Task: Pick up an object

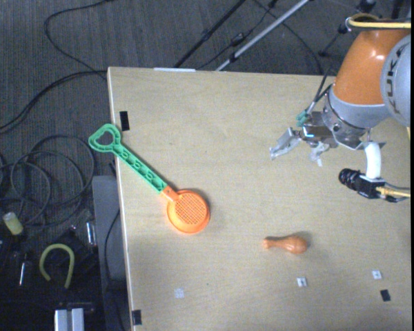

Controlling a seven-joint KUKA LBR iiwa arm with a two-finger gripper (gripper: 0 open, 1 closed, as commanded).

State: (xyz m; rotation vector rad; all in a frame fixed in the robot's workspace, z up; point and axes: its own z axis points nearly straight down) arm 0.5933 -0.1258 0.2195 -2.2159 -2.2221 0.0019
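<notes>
While I watched from the overhead camera, the gripper (298,146) hung over the upper right of the tan bench top (228,102), its fingers spread apart with nothing between them; the grey arm (379,67) with its orange band reached in from the right; a toy strainer (155,183), green handle and orange mesh head, lay near the left edge, well apart from the gripper; a small orange pear-shaped piece (287,243) lay below the gripper, nearer the front.
</notes>
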